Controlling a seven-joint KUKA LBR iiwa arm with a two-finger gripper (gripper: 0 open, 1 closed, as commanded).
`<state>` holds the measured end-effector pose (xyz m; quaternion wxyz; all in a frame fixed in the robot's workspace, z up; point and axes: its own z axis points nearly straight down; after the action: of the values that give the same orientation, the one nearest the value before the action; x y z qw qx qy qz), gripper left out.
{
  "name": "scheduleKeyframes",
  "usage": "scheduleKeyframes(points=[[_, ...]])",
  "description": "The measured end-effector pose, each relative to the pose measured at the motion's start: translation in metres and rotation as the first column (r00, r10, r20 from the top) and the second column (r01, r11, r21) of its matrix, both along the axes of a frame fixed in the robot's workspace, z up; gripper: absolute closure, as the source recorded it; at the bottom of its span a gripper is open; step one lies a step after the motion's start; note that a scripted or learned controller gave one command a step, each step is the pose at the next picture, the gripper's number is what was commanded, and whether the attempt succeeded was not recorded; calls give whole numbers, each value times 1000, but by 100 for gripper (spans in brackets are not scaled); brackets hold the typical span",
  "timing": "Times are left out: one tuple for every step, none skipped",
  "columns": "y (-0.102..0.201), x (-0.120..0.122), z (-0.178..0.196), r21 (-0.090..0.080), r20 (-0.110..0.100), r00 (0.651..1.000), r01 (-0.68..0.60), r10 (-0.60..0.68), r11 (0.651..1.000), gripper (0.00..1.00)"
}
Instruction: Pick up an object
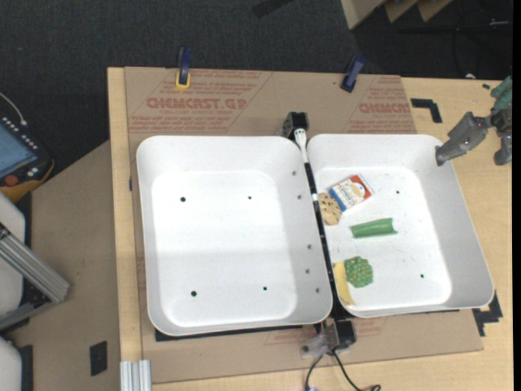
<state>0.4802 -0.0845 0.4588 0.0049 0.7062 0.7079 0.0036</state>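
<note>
The right bin (456, 218) holds several small items. A white packet with red and blue print (351, 191) lies near its left wall, touching a brown speckled cookie (330, 209). A green oblong piece (374, 228) lies mid-bin. Below it a bumpy green lump (358, 272) sits against a yellow piece (342, 285) at the left wall. My gripper (482, 147) hangs over the bin's far right corner, apart from all items. It is open with nothing between its fingers.
The left bin (163, 218) sits beside the right one on a brown board (269, 96). Two clamps (183, 68) hold the board's far edge. A metal rail (32, 267) and a blue-screened device (12, 157) lie off the bench at left.
</note>
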Motion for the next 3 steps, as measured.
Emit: scheduleKeyframes(points=[[-39, -1, 82, -2, 1, 1000, 6, -6, 1000, 0], [-37, 0, 88, -2, -5, 1000, 2, -2, 1000, 100], [-37, 0, 87, -1, -7, 1000, 2, -2, 1000, 0]])
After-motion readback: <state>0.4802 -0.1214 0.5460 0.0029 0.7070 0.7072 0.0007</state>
